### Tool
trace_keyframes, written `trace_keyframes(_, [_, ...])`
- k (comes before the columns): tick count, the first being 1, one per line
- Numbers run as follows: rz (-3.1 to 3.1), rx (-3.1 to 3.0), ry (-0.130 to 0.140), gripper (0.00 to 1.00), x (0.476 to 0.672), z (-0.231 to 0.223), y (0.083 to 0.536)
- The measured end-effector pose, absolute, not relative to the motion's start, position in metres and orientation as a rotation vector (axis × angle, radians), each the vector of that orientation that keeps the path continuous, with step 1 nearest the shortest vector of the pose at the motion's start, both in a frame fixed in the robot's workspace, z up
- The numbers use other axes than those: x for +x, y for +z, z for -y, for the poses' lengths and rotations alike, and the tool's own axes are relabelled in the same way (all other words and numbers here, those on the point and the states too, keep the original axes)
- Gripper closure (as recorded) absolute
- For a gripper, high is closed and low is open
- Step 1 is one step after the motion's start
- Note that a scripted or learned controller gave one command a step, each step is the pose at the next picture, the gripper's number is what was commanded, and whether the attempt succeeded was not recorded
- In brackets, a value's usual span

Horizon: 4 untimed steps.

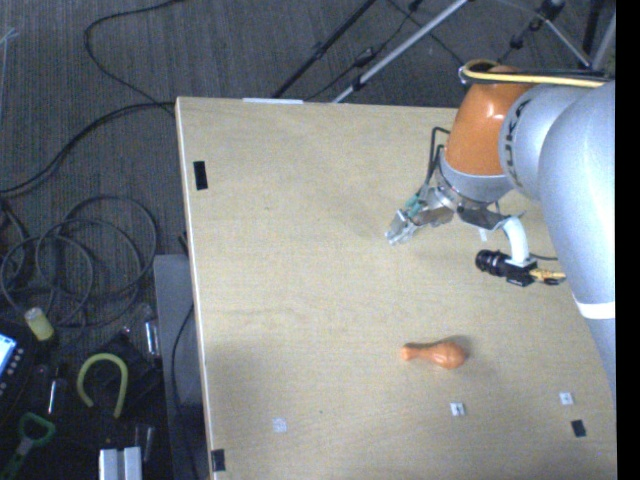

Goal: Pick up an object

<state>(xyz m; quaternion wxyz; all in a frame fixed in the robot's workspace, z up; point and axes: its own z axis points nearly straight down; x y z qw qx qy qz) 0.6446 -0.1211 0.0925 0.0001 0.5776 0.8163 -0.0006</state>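
Note:
A small orange object (436, 354), shaped like a drumstick with its thin end to the left, lies alone on the tan board (300, 298) toward the front. My gripper (403, 228) hangs over the board's middle, pointing left and down. It is well behind the orange object and slightly to its left, with bare board between them. Nothing can be seen held in the gripper.
The grey arm with its orange band (480, 133) takes up the right side, with a black fitting (508, 265) sticking out below the wrist. Small black and white markers (457, 408) dot the board. Cables and tools lie on the floor (90, 268) to the left.

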Motion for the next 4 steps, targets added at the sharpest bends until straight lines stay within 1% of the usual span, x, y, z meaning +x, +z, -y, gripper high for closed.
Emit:
trace_keyframes(1, [-2.565,1.814,-0.002,0.00,0.645,0.121,0.092])
trace_keyframes(2, [-2.565,1.814,-0.002,1.00,0.645,0.120,0.101])
trace_keyframes(3, [-2.565,1.814,-0.002,0.00,0.645,0.120,0.101])
trace_keyframes(4, [-2.600,1.761,-0.003,0.00,0.668,0.109,0.084])
